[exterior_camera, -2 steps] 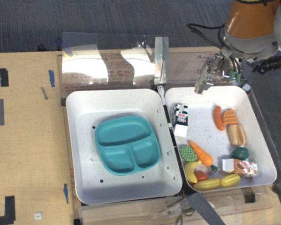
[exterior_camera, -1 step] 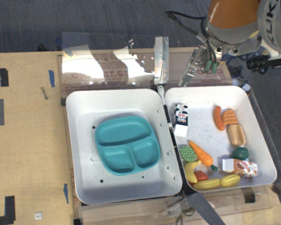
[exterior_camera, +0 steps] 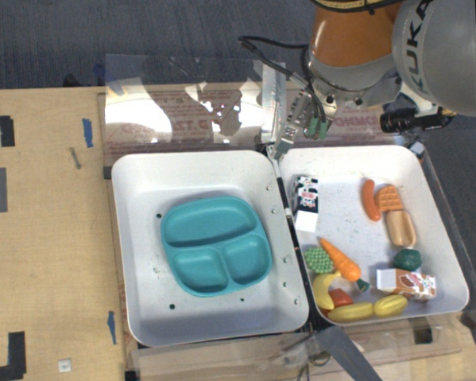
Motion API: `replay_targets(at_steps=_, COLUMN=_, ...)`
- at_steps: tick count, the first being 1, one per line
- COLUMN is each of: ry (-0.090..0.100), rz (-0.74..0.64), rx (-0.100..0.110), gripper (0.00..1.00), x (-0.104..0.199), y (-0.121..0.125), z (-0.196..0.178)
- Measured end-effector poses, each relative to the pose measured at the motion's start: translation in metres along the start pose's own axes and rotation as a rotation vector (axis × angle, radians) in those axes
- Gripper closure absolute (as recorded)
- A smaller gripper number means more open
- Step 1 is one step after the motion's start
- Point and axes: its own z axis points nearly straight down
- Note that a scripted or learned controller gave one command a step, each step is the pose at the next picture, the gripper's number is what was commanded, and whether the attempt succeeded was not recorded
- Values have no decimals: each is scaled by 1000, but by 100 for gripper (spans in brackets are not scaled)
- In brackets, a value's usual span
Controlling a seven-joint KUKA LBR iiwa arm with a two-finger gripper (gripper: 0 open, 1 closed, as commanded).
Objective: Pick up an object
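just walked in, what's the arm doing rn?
Nothing is picked yet. The gripper sits above the far rim where the two bins meet, with nothing visible between its fingers. The right bin holds toy food: a carrot, a banana, a hot dog, a small carton and more. The left bin holds a teal divided plate.

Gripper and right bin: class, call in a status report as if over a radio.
Gripper above the bins' far edge, nothing seen between fingers. Toy food untouched in right bin: carrot, banana. Teal tray in left bin. No obstruction.
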Motion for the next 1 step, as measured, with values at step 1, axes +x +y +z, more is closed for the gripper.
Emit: replay_targets(at_steps=1, ry=-3, rz=2, rx=0, gripper=0, x=-1, y=-1, z=-1)
